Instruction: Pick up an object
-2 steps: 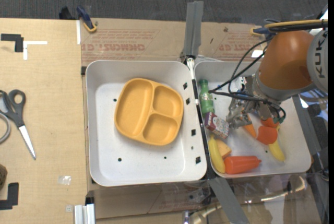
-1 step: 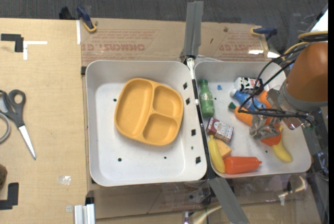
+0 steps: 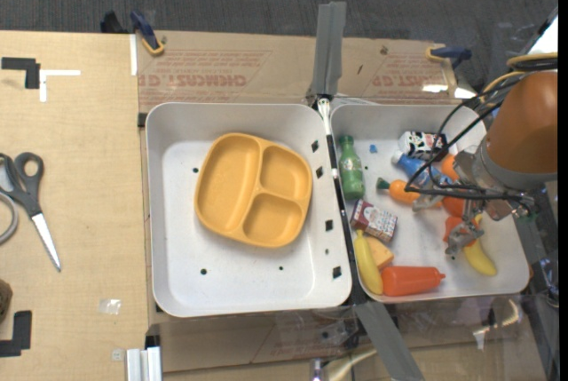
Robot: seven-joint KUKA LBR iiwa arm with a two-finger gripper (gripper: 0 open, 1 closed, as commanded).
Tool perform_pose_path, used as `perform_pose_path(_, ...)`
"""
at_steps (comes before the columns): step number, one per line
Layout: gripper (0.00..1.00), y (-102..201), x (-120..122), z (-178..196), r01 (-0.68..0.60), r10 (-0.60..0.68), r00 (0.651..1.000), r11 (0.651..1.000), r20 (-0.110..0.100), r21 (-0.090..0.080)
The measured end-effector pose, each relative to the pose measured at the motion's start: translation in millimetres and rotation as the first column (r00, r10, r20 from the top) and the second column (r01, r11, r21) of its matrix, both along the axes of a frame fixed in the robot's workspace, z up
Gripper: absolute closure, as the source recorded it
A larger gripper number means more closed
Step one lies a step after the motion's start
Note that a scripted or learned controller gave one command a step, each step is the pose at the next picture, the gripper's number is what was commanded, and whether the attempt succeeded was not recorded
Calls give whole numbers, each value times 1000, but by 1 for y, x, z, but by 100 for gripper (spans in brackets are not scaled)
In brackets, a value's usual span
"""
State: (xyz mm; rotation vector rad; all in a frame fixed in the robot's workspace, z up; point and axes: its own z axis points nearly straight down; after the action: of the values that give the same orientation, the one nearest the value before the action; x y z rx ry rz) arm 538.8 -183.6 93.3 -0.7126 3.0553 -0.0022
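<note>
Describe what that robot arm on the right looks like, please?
The arm has a rounded orange band above a grey metal wrist. Black cables loop along its left side. The gripper below is small, made of grey metal parts.

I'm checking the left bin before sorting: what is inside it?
The left bin holds one yellow divided plate with three compartments, lying flat near the middle. Bare white floor shows around it. Whatever might lie beneath the plate is covered.
</note>
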Motion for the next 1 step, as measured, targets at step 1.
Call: perform_pose_path(1, 0, 54, 56, 0, 110, -110, 994, 994, 1, 2)
